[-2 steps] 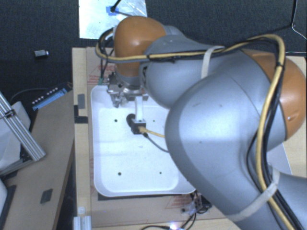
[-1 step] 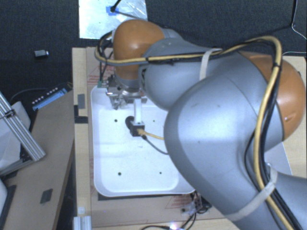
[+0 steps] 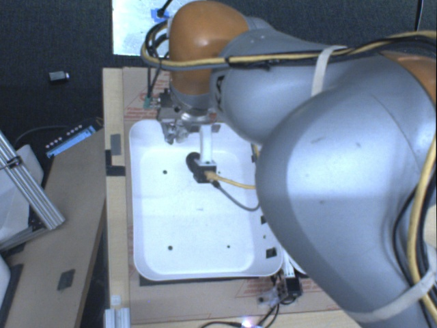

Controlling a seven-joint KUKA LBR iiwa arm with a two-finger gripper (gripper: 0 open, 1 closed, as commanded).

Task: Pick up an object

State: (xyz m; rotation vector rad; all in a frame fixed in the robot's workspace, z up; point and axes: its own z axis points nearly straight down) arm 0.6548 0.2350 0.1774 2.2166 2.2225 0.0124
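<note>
1. We look down on a brown tabletop (image 3: pixel 68 251) with dark ground beyond it. A pale sheet (image 3: pixel 147 16) lies on that ground, past the gripper.
2. The grey arm (image 3: pixel 328 149) reaches in from the right and covers the bench on that side. Its gripper (image 3: pixel 174 134) hangs low over the far corner of the white bin (image 3: pixel 140 203).
3. We cannot tell whether the gripper is open or closed, or has hold of anything; it is small and blurred here.
4. We cannot tell which object is to be picked either. The bin floor nearer to us than the gripper carries three small dark dots (image 3: pixel 165 172), which look to us like marks or holes, not loose things. Everything to the right of the gripper is hidden by the arm.
5. We judge the step in hand to be finding a target and going down to it. To do it well, we would settle on one thing first and bring the gripper straight over it. We would also keep off the bin wall just beside the gripper, and close only once the thing sits squarely inside.
6. Counted: one arm, one gripper, one bin in the clear, three dots, one sheet, and one metal rail (image 3: pixel 31 186) well to the left of the gripper.
</note>
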